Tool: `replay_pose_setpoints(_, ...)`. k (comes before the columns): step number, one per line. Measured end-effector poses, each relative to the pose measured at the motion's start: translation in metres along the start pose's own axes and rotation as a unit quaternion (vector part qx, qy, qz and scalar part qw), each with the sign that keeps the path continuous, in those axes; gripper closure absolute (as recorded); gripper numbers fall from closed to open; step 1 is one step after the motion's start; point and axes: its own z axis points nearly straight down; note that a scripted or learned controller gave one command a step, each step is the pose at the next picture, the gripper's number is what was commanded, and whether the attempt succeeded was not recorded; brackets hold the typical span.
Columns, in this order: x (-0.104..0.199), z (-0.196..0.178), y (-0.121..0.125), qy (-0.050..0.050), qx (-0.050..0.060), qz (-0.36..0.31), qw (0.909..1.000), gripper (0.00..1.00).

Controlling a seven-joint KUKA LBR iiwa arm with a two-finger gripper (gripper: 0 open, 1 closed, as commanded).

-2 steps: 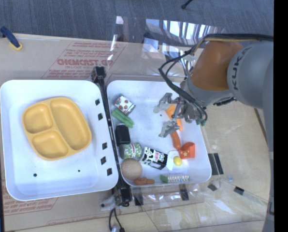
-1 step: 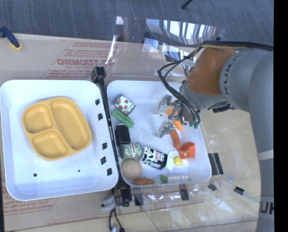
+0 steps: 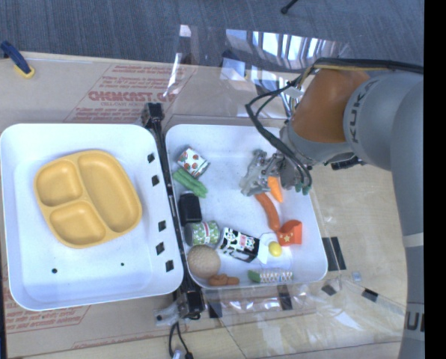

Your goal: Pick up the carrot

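The carrot (image 3: 269, 209) is a slim orange piece lying on the floor of the right bin (image 3: 223, 144), towards its right side. A second short orange piece (image 3: 275, 190) sits just above it, right under the tool. My gripper (image 3: 266, 176) hangs over the upper end of the carrot, low in the bin, with the grey arm and its orange band (image 3: 324, 111) reaching in from the right. The gripper's body hides how the orange pieces meet it.
Around the carrot lie a red piece (image 3: 290, 232), a yellow-and-white egg toy (image 3: 272, 249), a cow-patterned carton (image 3: 239, 244), a green spotted can (image 3: 205, 233), a beige ball (image 3: 203, 260) and a green pod (image 3: 189, 182). The left bin (image 3: 21, 275) holds a yellow divided plate (image 3: 87, 197).
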Motion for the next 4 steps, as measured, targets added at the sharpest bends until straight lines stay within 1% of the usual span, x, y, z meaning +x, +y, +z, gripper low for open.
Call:
replay_pose_setpoints(1,-0.011,-0.125,0.046,-0.006,0.0,0.041,0.9991,1.0)
replay_pose_setpoints(2,-0.022,-0.121,0.125,0.001,-0.001,0.227,0.9739,1.0)
replay_pose_setpoints(3,-0.002,0.014,0.05,0.003,0.001,0.136,0.9907,1.0)
replay_pose_setpoints(4,-0.009,0.011,0.003,-0.001,0.001,-0.05,0.9987,1.0)
